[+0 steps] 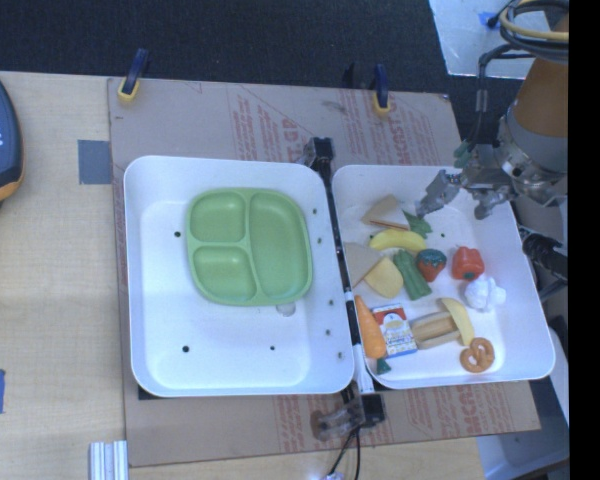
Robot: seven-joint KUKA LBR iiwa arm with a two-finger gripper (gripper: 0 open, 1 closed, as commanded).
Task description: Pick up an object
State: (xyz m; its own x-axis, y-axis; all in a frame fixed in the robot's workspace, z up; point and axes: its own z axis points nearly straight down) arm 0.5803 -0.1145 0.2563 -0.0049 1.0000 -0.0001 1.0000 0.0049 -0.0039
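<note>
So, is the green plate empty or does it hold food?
Empty: the green plate shows three bare compartments; the food lies in the right bin.

Just one camera here, fixed up above the bench and looking down at a slant, so the far edge sits at 12 o'clock and the near edge at 6. It's pulled back enough to fit both white bins: left bin toward 9 o'clock, right bin toward 3. The arm pokes in from about 2 o'clock.
</note>
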